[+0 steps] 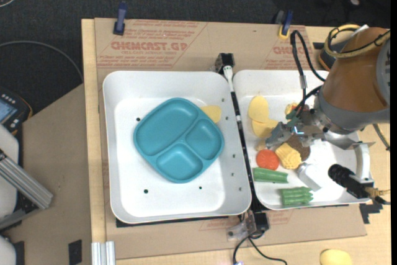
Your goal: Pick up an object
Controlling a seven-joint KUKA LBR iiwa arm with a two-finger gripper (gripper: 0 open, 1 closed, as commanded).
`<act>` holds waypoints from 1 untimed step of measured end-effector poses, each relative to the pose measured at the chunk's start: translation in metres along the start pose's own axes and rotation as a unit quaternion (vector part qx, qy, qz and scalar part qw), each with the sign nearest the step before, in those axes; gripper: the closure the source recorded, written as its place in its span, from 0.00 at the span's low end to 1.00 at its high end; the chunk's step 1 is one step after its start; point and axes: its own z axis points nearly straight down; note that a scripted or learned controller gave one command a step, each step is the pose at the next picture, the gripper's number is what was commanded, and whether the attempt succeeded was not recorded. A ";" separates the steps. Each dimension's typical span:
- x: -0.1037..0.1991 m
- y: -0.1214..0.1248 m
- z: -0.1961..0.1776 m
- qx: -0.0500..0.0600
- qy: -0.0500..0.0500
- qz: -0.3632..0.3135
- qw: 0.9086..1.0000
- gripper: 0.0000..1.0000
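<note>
My gripper hangs low over the middle of the right bin, at the end of the grey and orange arm. Just below it lie a yellow corn-like piece and a red tomato-like piece. Two pale yellow pieces lie to its left, near the bin's left wall. A long green piece and a shorter green bundle rest near the front wall. The wrist hides whatever lies right under it.
The left bin holds a blue divided plate with a small yellow piece at its far right corner. A black bar separates the bins. Black cables run along the arm. Blue clamps grip the board's far edge.
</note>
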 end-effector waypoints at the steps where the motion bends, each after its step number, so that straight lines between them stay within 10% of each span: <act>1: -0.023 -0.024 0.075 0.004 -0.002 0.009 1.000 0.00</act>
